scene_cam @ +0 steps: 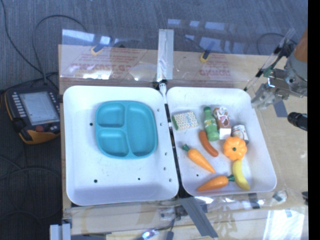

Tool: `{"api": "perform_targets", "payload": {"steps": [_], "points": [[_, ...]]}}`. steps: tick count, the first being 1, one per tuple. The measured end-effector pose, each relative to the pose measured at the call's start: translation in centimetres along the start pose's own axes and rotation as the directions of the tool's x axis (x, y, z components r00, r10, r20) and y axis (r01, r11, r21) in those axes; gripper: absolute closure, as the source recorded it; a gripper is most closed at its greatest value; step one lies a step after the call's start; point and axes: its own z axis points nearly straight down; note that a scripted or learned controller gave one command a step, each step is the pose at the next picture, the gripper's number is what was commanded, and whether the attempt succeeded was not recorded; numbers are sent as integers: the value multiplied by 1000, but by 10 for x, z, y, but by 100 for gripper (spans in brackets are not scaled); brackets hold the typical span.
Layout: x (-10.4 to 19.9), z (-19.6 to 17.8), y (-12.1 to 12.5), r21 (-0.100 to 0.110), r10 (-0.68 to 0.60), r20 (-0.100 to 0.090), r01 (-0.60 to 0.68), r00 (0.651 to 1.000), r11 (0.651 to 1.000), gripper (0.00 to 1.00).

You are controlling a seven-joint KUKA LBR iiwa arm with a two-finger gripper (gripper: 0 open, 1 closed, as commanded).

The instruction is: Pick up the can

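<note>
So the can (240,133) is sitting in the right bin (260,115), over toward its right side, squeezed between a small carton (222,121) on its left and the little orange pumpkin (235,148) just below it. It looks small with a pale label and a reddish bit on it, but any writing is way too tiny to read. My guess is it's a light toy can, rigid with smooth sides, so kinda slippery; I'd come straight down and pinch it across the round body, since the neighbours leave barely any room on two sides.

Around it there's a green bottle (210,123), a banana (240,175), three carrots (200,159) and a pale sponge-looking block (184,120). The left bin (80,179) has a blue divided plate (125,129).

The tool (270,91) hangs over the worktop (287,149) just off the right bin's top right corner, well apart from the can. Can't tell from here how it's set, and nothing's visibly in it.
</note>
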Motion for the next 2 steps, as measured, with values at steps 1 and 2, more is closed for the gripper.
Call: {"api": "perform_targets", "payload": {"steps": [1, 2], "points": [[25, -58, 26, -2, -258, 2, 258, 966, 966, 100], [26, -66, 27, 0, -259, 5, 259, 966, 966, 100]]}}
